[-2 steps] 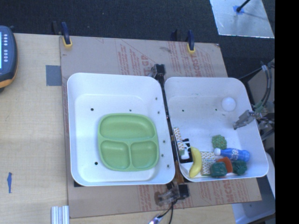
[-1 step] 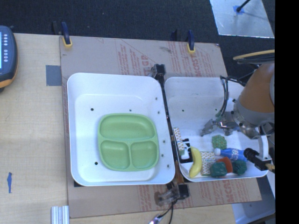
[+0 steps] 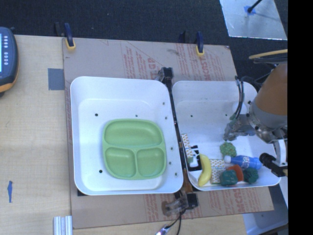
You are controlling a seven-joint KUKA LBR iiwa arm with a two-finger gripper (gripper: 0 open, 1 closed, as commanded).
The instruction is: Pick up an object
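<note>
the surface (image 3: pixel 34 131) is light wood, and a brown cardboard sheet (image 3: pixel 146 58) lies on it under the two bins. the left bin (image 3: pixel 83 131) is the landmark here. it is white and shallow, and a green divided plate (image 3: pixel 134 148) with three compartments lies flat in its middle.

the right bin (image 3: pixel 205 102) stands just beside the left bin, their rims touching along one side. the far half of the right bin, away from the camera, shows bare white floor. all small objects are gathered in its near part.

the arm (image 3: pixel 271 99), grey with an orange band, reaches in on the side of the right bin that is away from the left bin. the claw (image 3: pixel 237 130) hangs over the middle of the right bin, on the far side of the objects. i cannot tell if the claw is released or clenched, because it is small and blurred.

a yellow banana (image 3: pixel 205 170) lies at the near rim of the right bin, closest to the left bin. next, going away from the left bin, are a dark green lump (image 3: pixel 228 178), a red piece (image 3: pixel 236 171) and another green piece (image 3: pixel 251 176). a blue and white bottle (image 3: pixel 243 161) lies on its side just behind them. a pale green broccoli-like piece (image 3: pixel 227 149) sits behind the bottle, just under the claw.
</note>
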